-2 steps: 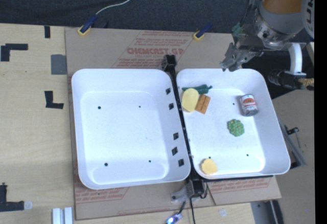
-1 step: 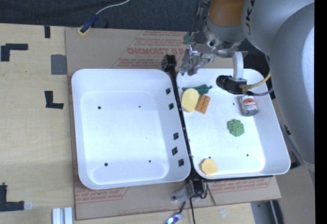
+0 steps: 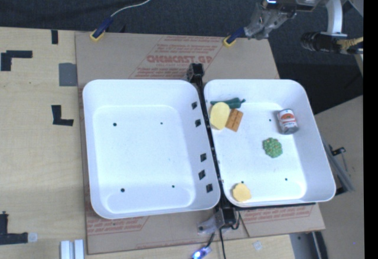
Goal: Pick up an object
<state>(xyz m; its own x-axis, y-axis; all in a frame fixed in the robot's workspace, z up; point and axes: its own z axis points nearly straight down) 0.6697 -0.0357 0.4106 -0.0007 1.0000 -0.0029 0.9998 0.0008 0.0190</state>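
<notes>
Since the jaws (image 3: 260,26) hang high beyond the right bin (image 3: 307,110), state can't tell, objs sit well below, ungrasped.

We see two bins, the left bin (image 3: 142,151) and the right bin (image 3: 295,178), of smooth white plastic with a faint sheen. They sit on a matt brown cardboard sheet (image 3: 171,60) printed in red. The small can (image 3: 287,121) looks glossy metal; the green lump (image 3: 272,147) looks rough and bumpy.
</notes>
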